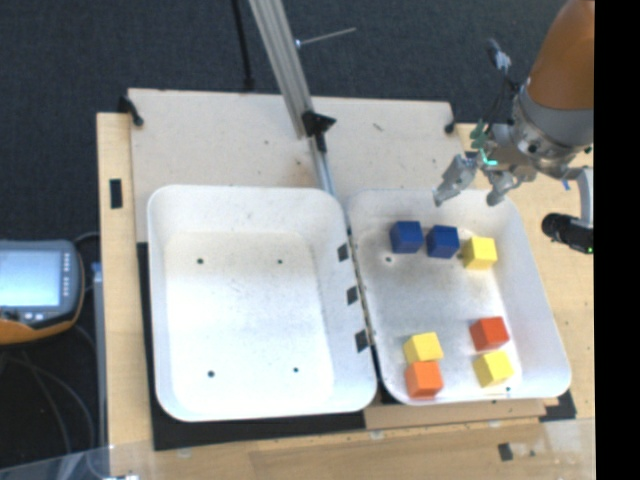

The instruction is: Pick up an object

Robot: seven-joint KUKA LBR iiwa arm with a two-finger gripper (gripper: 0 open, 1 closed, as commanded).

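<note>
Blue cubes sit just below my pincer (470,185), which hangs open and holds nothing.

Two blue cubes (406,236) (442,241) and a yellow cube (479,252) lie in a row beneath me in the right bin (535,298); more cubes rest farther off, near its front rim. Best, I judge, to drop straight over the left blue cube, fingers astride its free sides, clear of its touching neighbour.

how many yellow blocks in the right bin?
3. One small yellow block near the far edge, right of two blue ones; one near-centre, above an orange block; one at the near right corner. None looks hidden.
</note>
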